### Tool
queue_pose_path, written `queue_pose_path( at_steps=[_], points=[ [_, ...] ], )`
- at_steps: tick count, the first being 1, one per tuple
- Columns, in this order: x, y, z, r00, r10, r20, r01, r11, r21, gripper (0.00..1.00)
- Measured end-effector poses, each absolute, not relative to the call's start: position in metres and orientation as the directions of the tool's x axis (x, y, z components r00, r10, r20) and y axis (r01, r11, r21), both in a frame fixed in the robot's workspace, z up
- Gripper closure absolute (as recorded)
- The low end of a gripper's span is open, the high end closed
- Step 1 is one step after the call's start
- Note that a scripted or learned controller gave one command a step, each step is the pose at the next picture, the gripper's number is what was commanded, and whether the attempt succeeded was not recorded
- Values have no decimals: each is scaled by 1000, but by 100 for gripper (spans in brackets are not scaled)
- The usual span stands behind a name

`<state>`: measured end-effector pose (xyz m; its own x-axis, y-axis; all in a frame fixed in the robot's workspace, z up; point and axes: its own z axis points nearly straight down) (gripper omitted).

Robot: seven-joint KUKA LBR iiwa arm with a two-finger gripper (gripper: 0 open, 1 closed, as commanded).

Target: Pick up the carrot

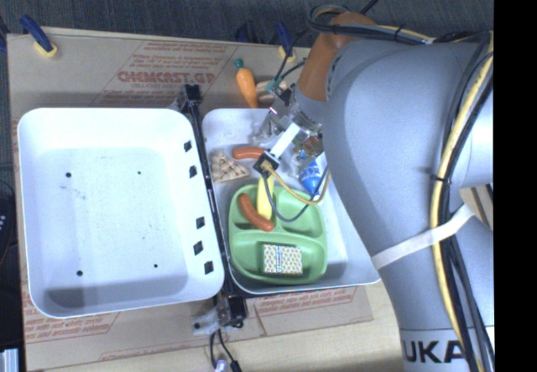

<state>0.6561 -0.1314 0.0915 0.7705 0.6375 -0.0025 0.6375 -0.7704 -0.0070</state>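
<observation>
While the big grey KUKA arm (403, 186) with its orange band fills the right of the scene, it bends over the right-hand shallow white plastic bin (348, 257), and its jaws (281, 114) hang near that bin's far rim; from where I stand I cannot tell whether they are open or closed, and nothing shows between them. The brown cardboard-covered desk (126, 76) carries both bins. The left-hand shallow white bin (33, 194) sits just beside the other, black clips running along the seam between them. In the right bin lies a green divided plastic tray (306, 236); in it rest a reddish sausage (256, 212) and a yellow piece (265, 202) touching it, with a checkered cracker-like square (282, 259) in the near compartment. Another reddish sausage (247, 153) and a tan waffle-patterned piece (225, 166) lie on the bin floor beyond the tray. The small orange carrot with a green top (245, 85) lies outside the bins, on the desk just past the right bin's far rim, near the jaws but apart from them.
</observation>
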Motion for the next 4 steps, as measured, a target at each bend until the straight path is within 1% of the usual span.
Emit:
queue_pose_path(
  at_steps=[1, 2, 3, 4],
  points=[
    [648, -103, 179, 774, 633, -1, 633, -774, -4, 0],
    [542, -106, 94, 775, 631, 2, 631, -775, 0, 0],
    [614, -31, 192, 870, 494, -2, 494, -870, -5, 0],
    [625, -17, 191, 934, 356, -4, 356, -934, -4, 0]
  ],
)
